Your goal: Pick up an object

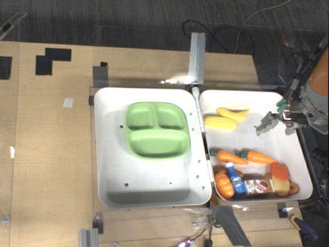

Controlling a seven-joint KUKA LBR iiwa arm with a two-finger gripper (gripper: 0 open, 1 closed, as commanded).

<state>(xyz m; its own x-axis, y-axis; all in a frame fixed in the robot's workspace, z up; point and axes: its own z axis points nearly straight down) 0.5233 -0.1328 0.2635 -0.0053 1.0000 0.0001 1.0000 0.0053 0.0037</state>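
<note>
1. My arm (314, 89) comes in from the right edge of the camera view, grey with the orange band showing at the upper right.
2. My gripper (277, 123) hangs over the right bin (247, 98), above its bare white floor in the upper right part, near the right wall.
3. Its two fingers stand spread apart, one toward the left and one toward the right, and nothing lies between them, so I am released and holding nothing.
4. A banana (233, 113) lies in the upper left part of the right bin, well to the left of my gripper.
5. An ear of yellow corn (220, 123) lies just below the banana, touching or nearly touching it, close to the bin's left wall.
6. Two carrots lie end to end across the middle of this bin: one carrot (230, 157) on the left, and a second carrot (258, 157) on the right, below my gripper and apart from it.
7. Along the front wall lies a crowded group: a small orange pumpkin (222, 184) on the left, a blue bottle (236, 180) leaning against it, a brown bottle (259, 187) on its side, and an orange-red block (279, 171) at the right end.
8. What lies under the orange-red block is tan, but I cannot tell what it is.
9. The left bin (110, 138) holds a green divided plate (157, 129), set in its upper middle, with two small compartments at the back and one wide compartment in front.
</note>
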